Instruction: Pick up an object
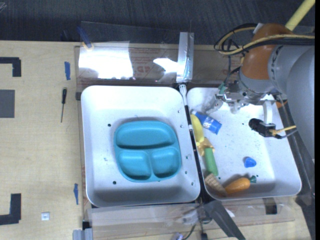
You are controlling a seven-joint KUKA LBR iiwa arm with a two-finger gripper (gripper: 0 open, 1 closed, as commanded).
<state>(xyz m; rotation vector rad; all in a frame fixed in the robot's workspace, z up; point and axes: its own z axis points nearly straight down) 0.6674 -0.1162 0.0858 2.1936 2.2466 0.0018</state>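
The right bin (280,176) holds several small objects. A blue and white piece (210,123) lies near its back left, beside a yellow corn-like piece (197,127). A green vegetable (210,160) lies along the left wall, above a tan woven piece (213,182). An orange carrot (236,185) rests at the front, and a small blue object (249,162) sits right of centre. My gripper (226,98) hangs low over the back of the right bin, just up and right of the blue and white piece. Nothing shows between its tips.
The left bin (95,109) carries a blue divided plate (147,149). A metal divider post (185,59) stands behind the bins. A black fitting with a yellow cable (262,127) hangs off the arm over the right bin's right side. Wooden bench (35,149) lies to the left.
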